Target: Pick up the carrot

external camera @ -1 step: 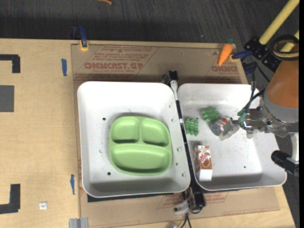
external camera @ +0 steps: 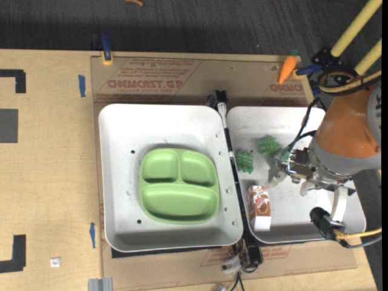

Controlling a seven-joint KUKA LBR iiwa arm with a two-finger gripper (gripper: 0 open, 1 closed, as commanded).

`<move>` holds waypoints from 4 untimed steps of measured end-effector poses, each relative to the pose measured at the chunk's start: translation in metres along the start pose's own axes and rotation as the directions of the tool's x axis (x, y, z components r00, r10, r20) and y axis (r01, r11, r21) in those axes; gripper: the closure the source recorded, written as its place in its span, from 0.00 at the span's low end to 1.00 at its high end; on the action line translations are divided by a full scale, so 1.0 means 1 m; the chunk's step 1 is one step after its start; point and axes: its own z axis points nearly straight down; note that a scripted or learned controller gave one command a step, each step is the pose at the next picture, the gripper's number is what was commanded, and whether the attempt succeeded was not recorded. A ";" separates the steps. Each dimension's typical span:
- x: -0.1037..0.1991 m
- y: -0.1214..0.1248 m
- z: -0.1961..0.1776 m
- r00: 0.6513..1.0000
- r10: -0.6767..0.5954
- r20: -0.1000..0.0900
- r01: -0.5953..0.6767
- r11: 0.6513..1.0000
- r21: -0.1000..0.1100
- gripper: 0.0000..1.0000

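Pincer [external camera: 280, 170]: over right bin [external camera: 285, 123], finger state cannot be told; carrot [external camera: 288, 68] well apart, on counter [external camera: 48, 180] beyond bin.

We see an orange carrot [external camera: 287, 69] with a green top, a pale green divided plate [external camera: 179, 185] in a white bin [external camera: 115, 162], two dark green broccoli pieces [external camera: 267, 145], and a red-brown and white carton [external camera: 260, 206]. The arm [external camera: 348, 132] wears orange over grey.

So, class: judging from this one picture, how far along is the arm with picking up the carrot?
Done: nothing yet. The carrot lies on the cardboard beyond the right bin, outside both bins. In hand: the gripper sits low over the right bin near two green toys, with no carrot at it. Left: reach the carrot, grasp it, lift it.
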 end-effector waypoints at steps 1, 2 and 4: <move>0.001 0.000 0.000 0.877 0.481 0.000 -0.481 0.877 -0.003 0.00; 0.014 -0.004 0.000 0.466 0.885 -0.001 -0.885 0.466 -0.001 0.00; -0.093 0.026 -0.015 0.479 0.878 -0.002 -0.878 0.479 -0.001 0.00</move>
